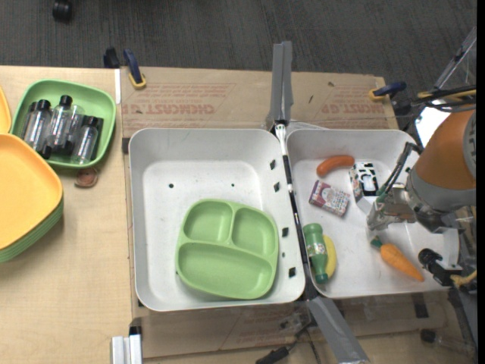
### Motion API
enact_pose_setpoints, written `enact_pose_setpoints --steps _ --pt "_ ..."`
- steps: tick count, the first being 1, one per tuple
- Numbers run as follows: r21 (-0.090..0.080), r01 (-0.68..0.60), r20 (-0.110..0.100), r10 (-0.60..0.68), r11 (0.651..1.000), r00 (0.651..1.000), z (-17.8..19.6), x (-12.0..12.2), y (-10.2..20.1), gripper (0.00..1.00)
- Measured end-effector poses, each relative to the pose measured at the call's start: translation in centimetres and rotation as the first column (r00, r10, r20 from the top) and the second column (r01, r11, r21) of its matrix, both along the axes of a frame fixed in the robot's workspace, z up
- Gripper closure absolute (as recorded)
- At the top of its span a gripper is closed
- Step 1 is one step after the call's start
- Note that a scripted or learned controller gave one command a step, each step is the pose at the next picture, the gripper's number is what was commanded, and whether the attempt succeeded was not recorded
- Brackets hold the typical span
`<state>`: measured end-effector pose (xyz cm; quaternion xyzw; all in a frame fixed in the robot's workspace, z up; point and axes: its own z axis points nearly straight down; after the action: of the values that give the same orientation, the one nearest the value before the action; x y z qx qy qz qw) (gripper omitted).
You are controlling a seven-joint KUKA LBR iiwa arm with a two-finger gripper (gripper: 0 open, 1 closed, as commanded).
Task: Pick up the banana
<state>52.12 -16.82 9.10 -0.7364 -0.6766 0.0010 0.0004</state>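
Two white bins sit side by side on the table (91, 279). The left bin (151, 203) holds one green divided plate (227, 249). The right bin (356, 268) holds one banana (330, 255), one green bottle (314, 252), one sausage (335, 164), one small pink carton (330, 198), one black-and-white pack (364, 180) and one carrot (400, 262). The banana lies at about 7 o'clock in the right bin, touching the green bottle on its right side, near the divider between the bins. The arm (451, 165) reaches in from 3 o'clock, its wrist bent downward, with the pincer (385, 212) low at the bin's right side, just above the carrot and well apart from the banana. How far the pincer is parted cannot be told; nothing is visibly in it. At 9 o'clock on the table stand one green tray of four small bottles (64, 123) and one stack of orange plates (23, 196).
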Motion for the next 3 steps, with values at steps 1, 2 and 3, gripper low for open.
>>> enact_pose_setpoints --steps 1,2,3 --pt "-0.001 -0.017 0.001 0.017 1.000 1.000 0.0 0.3 0.2 1.00" --pt "-0.001 -0.034 0.001 0.034 0.999 0.999 0.0 0.7 -0.8 1.00" --pt "-0.001 -0.048 0.002 0.048 0.999 0.999 0.1 1.5 -1.0 1.00"
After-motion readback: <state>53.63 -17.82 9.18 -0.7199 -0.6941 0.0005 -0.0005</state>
